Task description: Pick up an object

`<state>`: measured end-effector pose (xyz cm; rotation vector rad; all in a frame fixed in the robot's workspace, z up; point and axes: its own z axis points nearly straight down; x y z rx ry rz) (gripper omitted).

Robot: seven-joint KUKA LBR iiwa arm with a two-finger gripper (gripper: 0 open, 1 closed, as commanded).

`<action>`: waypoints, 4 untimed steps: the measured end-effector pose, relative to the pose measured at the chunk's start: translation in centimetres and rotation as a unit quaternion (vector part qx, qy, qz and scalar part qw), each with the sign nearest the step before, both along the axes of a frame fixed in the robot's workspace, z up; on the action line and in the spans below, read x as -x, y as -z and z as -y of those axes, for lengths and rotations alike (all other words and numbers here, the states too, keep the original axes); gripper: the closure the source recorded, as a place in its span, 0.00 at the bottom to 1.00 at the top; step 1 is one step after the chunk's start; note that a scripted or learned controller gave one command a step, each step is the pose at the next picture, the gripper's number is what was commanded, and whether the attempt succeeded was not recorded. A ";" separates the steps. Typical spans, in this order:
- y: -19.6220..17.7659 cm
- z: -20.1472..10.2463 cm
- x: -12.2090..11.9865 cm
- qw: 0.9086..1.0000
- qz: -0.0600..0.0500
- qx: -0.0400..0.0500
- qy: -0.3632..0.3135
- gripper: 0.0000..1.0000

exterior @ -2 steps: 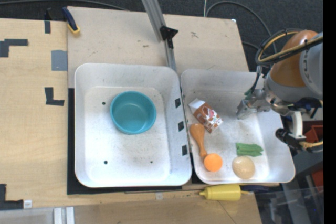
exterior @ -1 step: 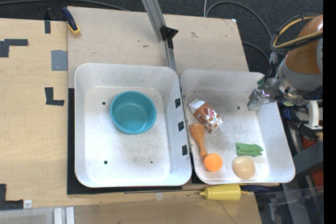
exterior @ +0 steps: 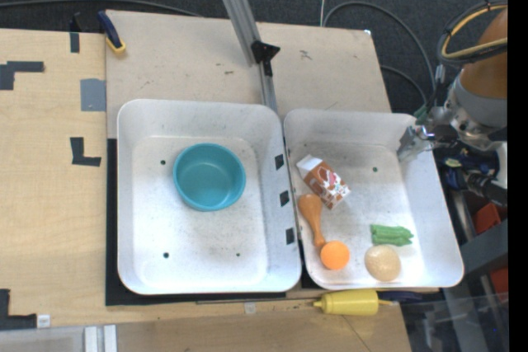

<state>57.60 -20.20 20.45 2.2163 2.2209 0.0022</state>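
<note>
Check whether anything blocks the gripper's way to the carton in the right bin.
Nothing visible does. The gripper hangs at the right bin's upper right rim, and bare bin floor lies between it and the carton. The drumstick and orange ball sit beyond the carton.

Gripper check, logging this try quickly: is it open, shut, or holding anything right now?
Gripper: at the right bin's upper right rim; cannot be told whether open or closed.

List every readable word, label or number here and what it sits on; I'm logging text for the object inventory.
No text can be read.
Small red-and-white printed carton in the right white bin: its markings are too blurred.
Yellow plastic bottle by the bench edge: no legible label.
</note>
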 end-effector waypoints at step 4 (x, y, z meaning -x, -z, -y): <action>-4.0 -17.1 -1.1 1.000 -0.003 -0.002 -0.003 1.00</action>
